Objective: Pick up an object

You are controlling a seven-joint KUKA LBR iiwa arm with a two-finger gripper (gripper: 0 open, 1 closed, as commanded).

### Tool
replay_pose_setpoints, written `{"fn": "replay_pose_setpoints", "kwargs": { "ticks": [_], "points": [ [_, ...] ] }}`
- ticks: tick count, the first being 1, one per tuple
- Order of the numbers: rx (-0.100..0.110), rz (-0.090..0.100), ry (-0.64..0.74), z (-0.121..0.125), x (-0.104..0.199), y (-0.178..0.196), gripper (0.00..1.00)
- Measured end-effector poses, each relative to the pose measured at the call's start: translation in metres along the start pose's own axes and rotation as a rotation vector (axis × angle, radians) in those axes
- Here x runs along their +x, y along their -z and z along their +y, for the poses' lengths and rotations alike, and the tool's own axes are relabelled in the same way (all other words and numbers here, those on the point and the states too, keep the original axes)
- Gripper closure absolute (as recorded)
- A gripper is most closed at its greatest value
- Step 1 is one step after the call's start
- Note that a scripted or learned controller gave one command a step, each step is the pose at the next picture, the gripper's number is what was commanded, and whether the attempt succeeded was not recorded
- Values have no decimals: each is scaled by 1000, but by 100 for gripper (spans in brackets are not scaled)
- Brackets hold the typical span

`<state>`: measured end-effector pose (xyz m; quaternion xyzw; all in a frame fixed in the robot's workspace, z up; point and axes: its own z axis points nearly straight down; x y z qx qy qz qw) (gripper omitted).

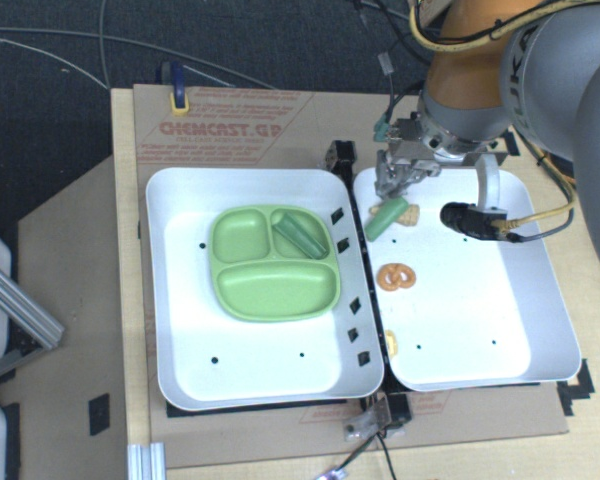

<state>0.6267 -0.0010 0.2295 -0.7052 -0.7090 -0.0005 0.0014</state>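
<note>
green plate, orange pretzel, white bins

Brown bench board — two white bins, side by side

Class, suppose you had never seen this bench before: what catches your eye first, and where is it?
The grey arm's orange band at top right, above the gripper over the right bin. Next, the green divided plate in the left bin, and the pretzel in the right one.

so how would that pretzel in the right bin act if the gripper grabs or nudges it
The pretzel lies flat on the right bin, so it probably slides rather than rolls. It looks small and full of holes, so likely light. Its thin loops leave the gripper little to pinch, so it may slip out.
</note>
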Motion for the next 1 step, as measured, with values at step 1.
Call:
{"fn": "replay_pose_setpoints", "kwargs": {
  "ticks": [1],
  "points": [
    [2,-1,-2,0,51,-11,100]
  ]
}}
